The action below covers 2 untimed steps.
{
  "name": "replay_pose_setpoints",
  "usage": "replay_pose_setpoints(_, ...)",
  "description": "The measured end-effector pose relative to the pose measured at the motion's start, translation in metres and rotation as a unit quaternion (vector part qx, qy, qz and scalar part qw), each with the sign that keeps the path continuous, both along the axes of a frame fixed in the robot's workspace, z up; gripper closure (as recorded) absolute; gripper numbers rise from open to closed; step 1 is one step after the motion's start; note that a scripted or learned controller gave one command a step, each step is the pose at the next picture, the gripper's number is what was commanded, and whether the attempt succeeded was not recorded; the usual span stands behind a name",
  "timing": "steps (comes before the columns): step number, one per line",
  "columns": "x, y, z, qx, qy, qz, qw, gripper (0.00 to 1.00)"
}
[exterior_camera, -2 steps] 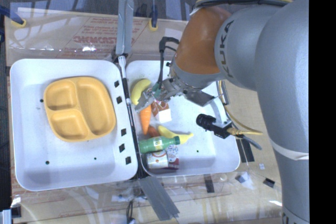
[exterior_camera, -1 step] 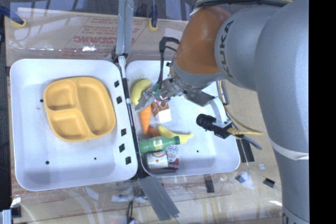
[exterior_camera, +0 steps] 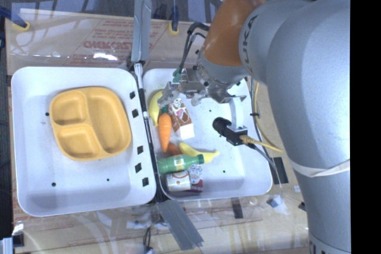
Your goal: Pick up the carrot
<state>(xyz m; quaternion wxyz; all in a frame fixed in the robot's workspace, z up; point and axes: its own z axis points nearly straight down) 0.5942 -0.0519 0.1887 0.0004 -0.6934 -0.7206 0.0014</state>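
carrot (exterior_camera: pixel 164 130): we see it along the right bin's (exterior_camera: pixel 256 178) left wall, beside a carton (exterior_camera: pixel 180 118).
gripper (exterior_camera: pixel 178 89): above the carrot's top end; opening unclear to us.
approach: we'd descend along the wall, clear of the carton.

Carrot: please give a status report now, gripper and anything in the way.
Gripper over right bin, holding nothing visible. Carrot lying by left wall, not lifted. Small carton touching it; banana and green bottle crowd its lower end.
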Motion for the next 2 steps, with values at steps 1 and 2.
replay_pose_setpoints(1,-0.083,0.008,0.0,0.0004,0.002,-0.025,0.9997,0.0)
replay_pose_setpoints(2,-0.043,-0.041,0.101,-0.0002,0.0,-0.048,0.9989,0.0)
